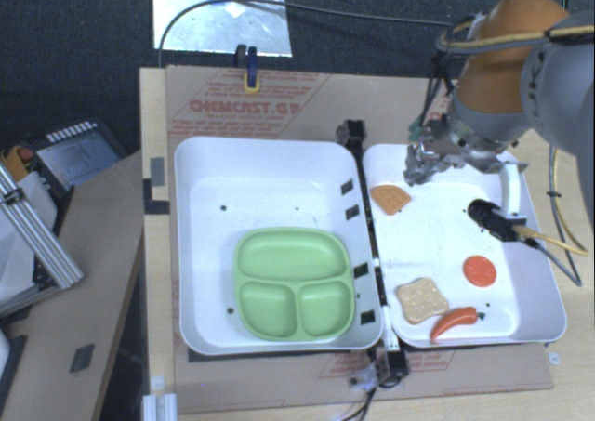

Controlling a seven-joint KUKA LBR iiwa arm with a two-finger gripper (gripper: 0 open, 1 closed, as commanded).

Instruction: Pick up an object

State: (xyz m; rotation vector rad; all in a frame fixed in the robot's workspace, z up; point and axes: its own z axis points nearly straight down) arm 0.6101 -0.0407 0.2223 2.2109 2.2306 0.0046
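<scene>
Orange toast-shaped piece (pixel 390 198) lies flat near back-left of the right bin (pixel 539 317), close to the divider wall (pixel 364 215). Gripper (pixel 423 171) hangs just beside it, up-right; finger state: cannot tell.

Risks: thin flat piece may slip out; descent near the wall could clip it.

Open floor mid-bin. Cracker (pixel 422 298), red disc (pixel 480 269), chili pepper (pixel 455 321) well apart; green 3-compartment tray (pixel 293 282) in the left bin.

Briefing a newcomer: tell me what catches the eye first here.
The green divided plate in the left bin stands out first. Next, the orange-banded arm's claw above the right bin's far edge, beside an orange slice. Nearer lie a red disc, cracker and red pepper.
</scene>
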